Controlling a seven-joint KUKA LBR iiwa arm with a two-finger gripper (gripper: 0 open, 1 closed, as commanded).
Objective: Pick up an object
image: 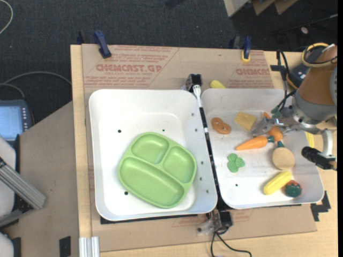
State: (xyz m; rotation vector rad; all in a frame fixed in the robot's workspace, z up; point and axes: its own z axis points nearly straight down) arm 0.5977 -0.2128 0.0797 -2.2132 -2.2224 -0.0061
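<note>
My gripper (265, 125) is low in the right bin (252, 199), at the end of the grey arm (316, 98) with its orange band. It is open, its fingers (260, 128) pointing left between a yellow cheese wedge (246, 120) and an orange carrot (252, 142). The carrot lies just below the fingertips, its green top (278, 136) under the wrist. I see nothing held between the fingers. A brown cookie (220, 125) lies further left.
Also in the right bin are a green leafy piece (235, 163), a beige round piece (283, 158), a yellow corn cob (277, 182) and a red and green piece (292, 189). The left bin (102, 143) holds a green divided plate (157, 168). A small yellow piece (217, 84) lies beyond the bins.
</note>
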